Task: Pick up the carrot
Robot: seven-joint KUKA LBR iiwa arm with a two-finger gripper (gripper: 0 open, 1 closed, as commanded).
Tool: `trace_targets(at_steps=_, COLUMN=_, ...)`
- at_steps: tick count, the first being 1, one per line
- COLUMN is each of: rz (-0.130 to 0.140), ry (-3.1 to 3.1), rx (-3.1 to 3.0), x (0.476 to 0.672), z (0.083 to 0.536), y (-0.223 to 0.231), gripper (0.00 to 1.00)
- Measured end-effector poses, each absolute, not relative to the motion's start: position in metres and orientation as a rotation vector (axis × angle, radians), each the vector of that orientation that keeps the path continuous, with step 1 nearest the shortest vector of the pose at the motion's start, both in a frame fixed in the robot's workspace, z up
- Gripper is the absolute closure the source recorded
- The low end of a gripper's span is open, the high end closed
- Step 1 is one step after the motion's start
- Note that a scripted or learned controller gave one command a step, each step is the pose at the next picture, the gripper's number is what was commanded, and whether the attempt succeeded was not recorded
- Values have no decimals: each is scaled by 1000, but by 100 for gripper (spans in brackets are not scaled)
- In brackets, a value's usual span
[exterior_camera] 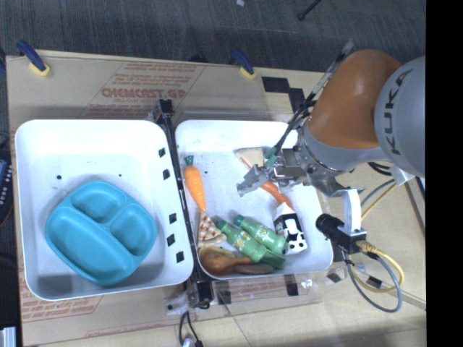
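An orange carrot [194, 184] with a green top lies along the left wall of the right bin [217, 132], pointing toward the front. My gripper [248, 183] hovers over the middle of that bin, about a hand's width to the right of the carrot and apart from it. A second orange piece [274, 192], carrot-like, lies just right of the gripper, partly under the wrist. The arm's grey and orange body covers the bin's right side.
At the front of the right bin lie two green bottles [253, 238], a black-and-white carton [292, 234], a waffle-patterned wedge [208, 230] and a brown item [228, 262]. A pale wedge [252, 155] sits at the back. The left bin [43, 139] holds a blue divided plate [101, 230].
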State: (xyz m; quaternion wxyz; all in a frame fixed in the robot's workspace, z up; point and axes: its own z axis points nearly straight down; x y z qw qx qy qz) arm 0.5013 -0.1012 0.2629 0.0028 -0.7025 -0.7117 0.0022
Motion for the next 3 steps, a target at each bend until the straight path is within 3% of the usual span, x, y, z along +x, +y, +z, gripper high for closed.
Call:
trace_targets(at_steps=1, rz=17, ry=-2098, rx=-2324, x=536, z=188, y=-31, gripper=0)
trace_targets(at_steps=2, rz=11, ry=-1798, rx=-2574, x=581, z=192, y=-46, gripper=0)
trace_targets(at_steps=3, rz=24, ry=-1716, rx=-2621, x=586, z=100, y=-92, gripper=0)
